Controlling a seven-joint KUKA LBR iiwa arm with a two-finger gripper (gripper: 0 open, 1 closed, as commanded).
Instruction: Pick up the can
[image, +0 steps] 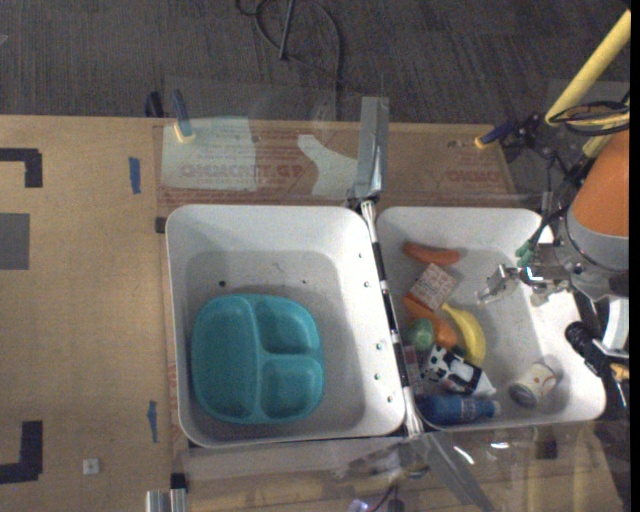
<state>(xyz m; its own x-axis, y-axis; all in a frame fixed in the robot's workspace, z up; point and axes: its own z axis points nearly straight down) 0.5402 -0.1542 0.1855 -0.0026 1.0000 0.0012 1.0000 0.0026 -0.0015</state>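
The grey arm with its orange band (610, 195) leans in from the right, and its metal two-finger gripper (503, 281) hangs above the upper middle of the right-hand shallow white bin (585, 405), with nothing between its fingers; whether the claw is spread or closed I cannot tell from this slanted view, the metal parts blur together. The target, a small cream-coloured can lying on its side with its open end facing us (531, 384), sits near the bin's lower right corner, well apart from the gripper and close to the bin wall. That looks like the trouble spot: a can on its side may roll when a finger nudges it, and the wall nearby leaves little room on that side, so a finger could strike the rim or push the can away. Clutter is the other risk: a blue plastic bottle lying flat (456, 409) is just beside the can along the bottom edge, with a black-and-white cow-patterned toy (456, 370) and a yellow banana (468, 332) near it, so a descent drifting left could close on the wrong thing. Up top rest an orange carrot-like piece (431, 254) and a small tan card (432, 286). In the left bin (190, 235) a teal divided plate (256, 358) lies out of the way.
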